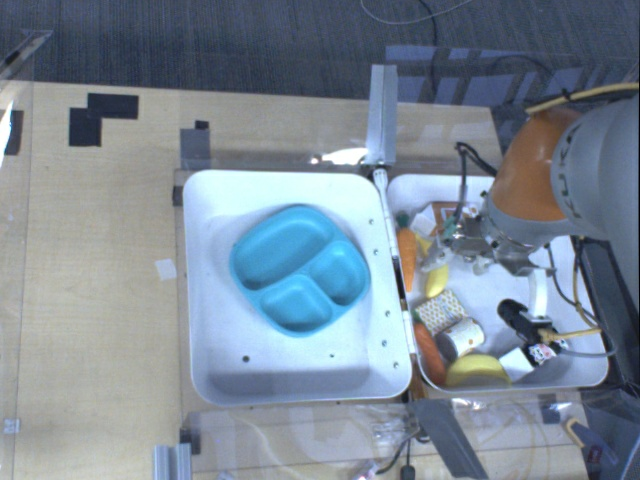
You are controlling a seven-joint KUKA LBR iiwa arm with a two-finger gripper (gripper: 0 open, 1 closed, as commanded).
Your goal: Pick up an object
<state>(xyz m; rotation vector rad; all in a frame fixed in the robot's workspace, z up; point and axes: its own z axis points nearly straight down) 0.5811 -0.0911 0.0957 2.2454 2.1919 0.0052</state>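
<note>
Now the arm (585, 168) hangs over the right bin (590, 373).
Left bin (215, 368) at nine o'clock holds a blue divided plate (298, 268); end effector (470, 243), grip unreadable, sits above a yellow banana (476, 370) at six o'clock.

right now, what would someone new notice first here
The bright blue divided plate lying in the middle of the left bin. Then the grey arm with its orange band, reaching over the right bin, which is crowded with small items, among them a yellow banana near the front.
</note>
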